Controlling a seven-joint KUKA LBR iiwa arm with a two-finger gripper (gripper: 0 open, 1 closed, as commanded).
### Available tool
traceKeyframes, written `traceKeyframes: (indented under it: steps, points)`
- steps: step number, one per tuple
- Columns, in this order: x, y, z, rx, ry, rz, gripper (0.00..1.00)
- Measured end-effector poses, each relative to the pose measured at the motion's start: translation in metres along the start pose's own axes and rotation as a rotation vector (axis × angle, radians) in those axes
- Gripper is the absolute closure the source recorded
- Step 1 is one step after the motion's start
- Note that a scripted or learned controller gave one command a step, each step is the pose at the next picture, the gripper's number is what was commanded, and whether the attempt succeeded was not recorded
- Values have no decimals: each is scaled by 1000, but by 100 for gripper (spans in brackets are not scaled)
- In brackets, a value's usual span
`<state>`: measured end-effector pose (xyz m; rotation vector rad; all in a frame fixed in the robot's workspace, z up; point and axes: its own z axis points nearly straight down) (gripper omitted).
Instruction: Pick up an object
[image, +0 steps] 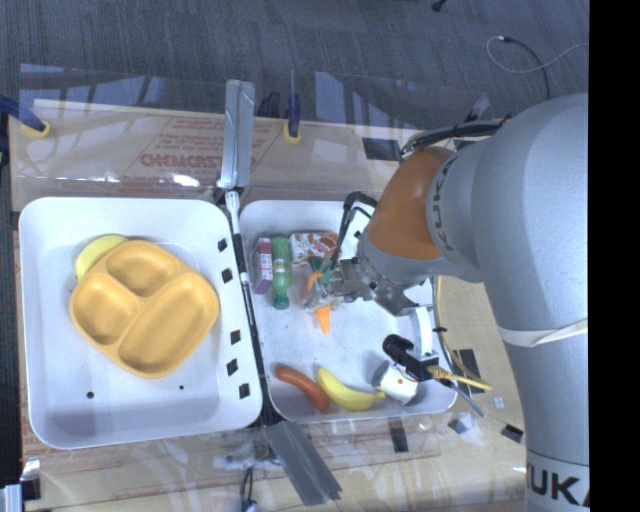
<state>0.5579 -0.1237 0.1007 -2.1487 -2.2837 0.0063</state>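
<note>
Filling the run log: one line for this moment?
arm: over right bin | gripper: down among carrot, green bottle | grasp: unclear | banana: untouched

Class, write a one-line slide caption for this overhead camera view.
Grey arm's gripper hovers over toy food in right white bin; yellow divided plate sits left.

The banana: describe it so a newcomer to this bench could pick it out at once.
Start at the right-hand white bin, the one the grey arm reaches over. Go to its near edge, where a few things lie in a row. The banana is the curved yellow piece in the middle, with a reddish-orange sausage on its left and a small white cup on its right.
</note>
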Motion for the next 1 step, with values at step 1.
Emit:
traceKeyframes:
  steps: [1]
  points:
    - [59,34,-91,-4,-1,161,100]
